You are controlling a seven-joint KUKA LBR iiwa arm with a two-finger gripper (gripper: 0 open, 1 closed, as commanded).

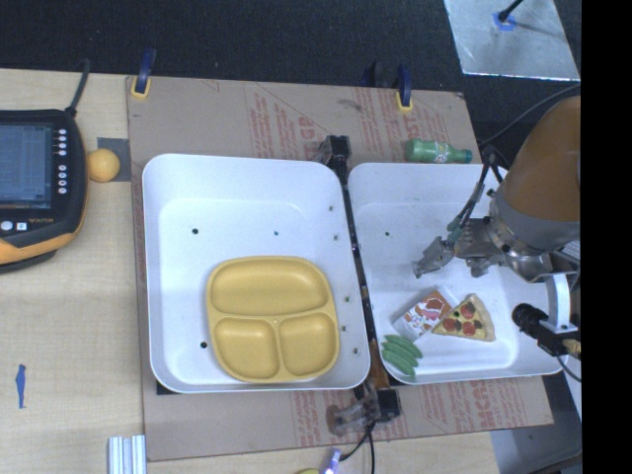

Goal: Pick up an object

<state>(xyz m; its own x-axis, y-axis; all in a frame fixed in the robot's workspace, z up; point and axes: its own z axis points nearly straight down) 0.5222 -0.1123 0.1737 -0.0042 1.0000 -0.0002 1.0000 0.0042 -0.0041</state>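
My gripper [433, 261] hangs over the right bin [395, 205], its fingers spread a little and nothing between them. Just below and right of it lies a pizza slice [464, 320] with a small red-and-white packet [422, 316] against its left side. A green pea pod [401, 354] rests at the bin's front left corner. The left bin [197, 205] holds a yellow divided plate [273, 318].
A green bottle [437, 151] lies on the cardboard behind the right bin. An orange ball [103, 164] and a teach pendant [35, 186] sit at the left. The arm's body [538, 181] covers the right bin's far right side.
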